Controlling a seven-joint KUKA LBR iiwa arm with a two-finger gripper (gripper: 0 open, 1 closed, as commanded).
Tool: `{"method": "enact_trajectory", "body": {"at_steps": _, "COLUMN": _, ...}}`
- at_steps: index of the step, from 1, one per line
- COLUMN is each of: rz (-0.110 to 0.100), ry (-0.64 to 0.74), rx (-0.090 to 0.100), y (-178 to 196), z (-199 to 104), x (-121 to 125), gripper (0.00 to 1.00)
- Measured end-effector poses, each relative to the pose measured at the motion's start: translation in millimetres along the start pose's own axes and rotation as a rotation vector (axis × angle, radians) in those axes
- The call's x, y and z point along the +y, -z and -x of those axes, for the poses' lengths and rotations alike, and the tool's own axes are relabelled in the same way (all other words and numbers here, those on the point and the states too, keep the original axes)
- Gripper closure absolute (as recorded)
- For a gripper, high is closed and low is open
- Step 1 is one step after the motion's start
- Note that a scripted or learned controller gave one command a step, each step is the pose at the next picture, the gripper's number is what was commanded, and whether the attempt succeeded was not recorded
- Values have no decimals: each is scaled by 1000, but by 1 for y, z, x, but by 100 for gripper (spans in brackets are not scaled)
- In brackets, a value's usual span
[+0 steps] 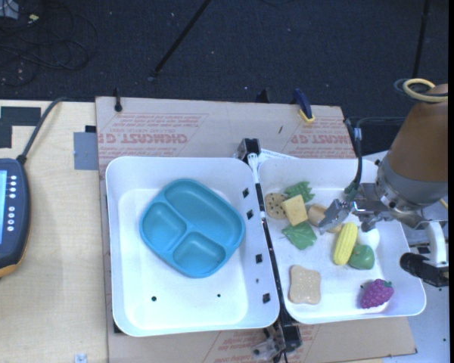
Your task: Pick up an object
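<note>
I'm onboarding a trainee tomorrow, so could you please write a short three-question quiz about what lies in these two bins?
1. True or false: the blue plastic divided plate lies in the right white bin.
2. Which item lies nearest the end effector? A) yellow toy corn cob B) purple toy grape bunch C) tan toy bread slice
3. Fill in: the grapes lie in the right bin's ____ corner in the camera view.

Key: 1 false; 2 A; 3 lower right.

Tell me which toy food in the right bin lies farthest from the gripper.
The tan toast-shaped slice, near the bin's front left corner. The yellow corn cob and yellow cheese block lie much closer to the gripper.
</note>
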State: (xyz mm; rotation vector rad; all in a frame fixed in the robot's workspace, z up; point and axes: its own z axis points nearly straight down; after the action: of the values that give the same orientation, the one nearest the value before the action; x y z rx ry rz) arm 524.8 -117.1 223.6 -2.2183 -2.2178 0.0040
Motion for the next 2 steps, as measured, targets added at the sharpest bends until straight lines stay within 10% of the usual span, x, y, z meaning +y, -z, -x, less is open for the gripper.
{"method": "enact_trajectory", "body": {"at_steps": 2, "rz": 4, "ry": 6, "rx": 5, "y": -110, "z": 64, "x": 27, "gripper": 0}}
